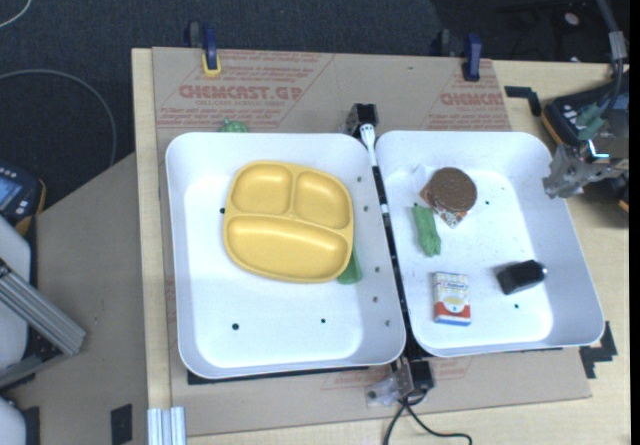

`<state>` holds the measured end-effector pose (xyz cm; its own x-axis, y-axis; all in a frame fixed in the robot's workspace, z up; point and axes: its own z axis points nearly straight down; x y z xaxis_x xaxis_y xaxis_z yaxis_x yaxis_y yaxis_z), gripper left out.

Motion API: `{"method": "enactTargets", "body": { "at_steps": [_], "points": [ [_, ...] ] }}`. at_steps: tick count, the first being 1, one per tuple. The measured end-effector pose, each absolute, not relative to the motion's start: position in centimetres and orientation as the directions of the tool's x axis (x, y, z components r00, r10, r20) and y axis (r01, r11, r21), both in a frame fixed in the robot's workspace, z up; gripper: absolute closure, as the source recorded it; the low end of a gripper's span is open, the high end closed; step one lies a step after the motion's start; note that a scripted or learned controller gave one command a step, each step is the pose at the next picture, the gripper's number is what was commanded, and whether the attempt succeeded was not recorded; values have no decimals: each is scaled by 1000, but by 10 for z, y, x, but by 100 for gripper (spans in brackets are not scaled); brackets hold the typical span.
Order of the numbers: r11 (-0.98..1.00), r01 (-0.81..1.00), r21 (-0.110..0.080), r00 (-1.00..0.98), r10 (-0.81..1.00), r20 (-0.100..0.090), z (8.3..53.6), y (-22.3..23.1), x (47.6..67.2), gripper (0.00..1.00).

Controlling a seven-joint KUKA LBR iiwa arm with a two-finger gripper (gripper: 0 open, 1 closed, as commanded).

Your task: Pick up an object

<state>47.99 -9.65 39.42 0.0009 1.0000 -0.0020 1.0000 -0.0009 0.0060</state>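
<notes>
Bench with two white bins side by side. Left bin (200, 313): one yellow divided plate (289, 220), three compartments, lying flat in the upper middle; a green scrap (350, 270) pokes out from under its lower right edge. Right bin (570, 263): a round brown disc (451, 189) near the top centre, resting partly on a small white item; a green pod (427, 230) just below and left of the disc, lying lengthwise; a small carton (452, 297), white with orange and red print, toward the front; a black block (521, 276) to the carton's right, apart from it. Gripper (572, 173): at the right bin's upper right rim, above the wall, touching none of the objects; whether it is spread or closed cannot be told.
</notes>
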Motion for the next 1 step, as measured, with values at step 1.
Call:
{"method": "enactTargets", "body": {
  "at_steps": [1],
  "points": [
    [-2, 1000, 1, 2, 1000, -1, 391, -109, 479, 100]
  ]
}}
